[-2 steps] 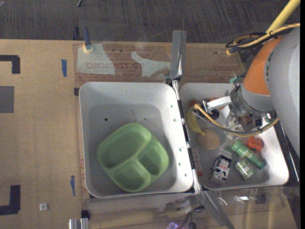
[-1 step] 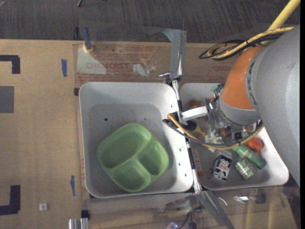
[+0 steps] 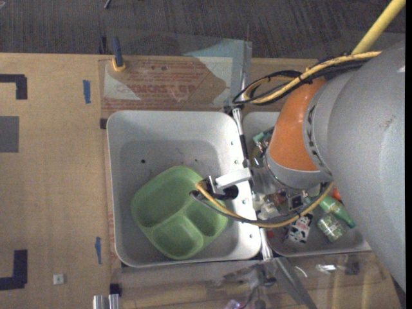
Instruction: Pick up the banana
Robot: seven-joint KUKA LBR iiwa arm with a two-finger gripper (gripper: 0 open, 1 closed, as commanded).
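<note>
A: Where is the banana?

B: I cannot find it; the arm (image 3: 347, 140) covers most of the right bin (image 3: 360, 244), centre right of frame.

A: And the hand?

B: Hidden under the wrist; I cannot tell its state.

A: Counts?

B: Two bins; one green divided tray (image 3: 174, 214) in the left bin (image 3: 129, 134); one green bottle (image 3: 336, 219) at lower right.
</note>
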